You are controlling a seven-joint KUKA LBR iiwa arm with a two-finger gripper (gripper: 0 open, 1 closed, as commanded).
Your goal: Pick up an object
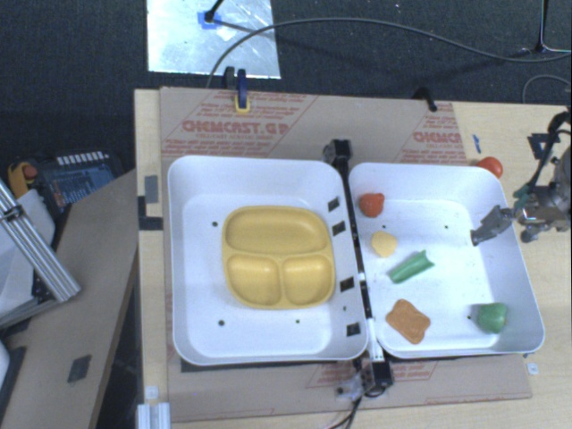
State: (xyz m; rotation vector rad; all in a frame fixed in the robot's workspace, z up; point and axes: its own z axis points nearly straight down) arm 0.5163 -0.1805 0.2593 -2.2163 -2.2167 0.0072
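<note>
My arm came in from the right edge of the cam view, only the wrist end showing, low over the right bin (447, 347) at its far-right rim. My pincer (490, 225) pointed left & slightly down into that bin, dark fingertips hanging just inside the rim, above bare white floor. Nothing sat between the tips. Whether they were spread or pressed together, couldn't tell; too small & dark at that angle.

Everything else placed rel. to the right bin:
- red piece (371, 204) in its upper-left corner, near the divider w/ the left bin.
- small pale yellow piece (383, 244) just below the red one, still on the left side.
- green stick-shaped piece (410, 266) lay tilted, approx. mid-bin, just right of & below the yellow piece.
- orange-brown flat piece (407, 320) near the bottom-left corner.
- green rounded piece (490, 316) at the bottom-right corner, well below my pincer & apart from it.
- an orange-red object (489, 165) sat outside the bin, past its upper-right corner, on the bench.

Left bin (192, 239), touching the right bin's left side, held a yellow 3-compartment tray (273, 256) roughly in its centre.

All pieces lay on the bin floor, none touched by my pincer.
</note>
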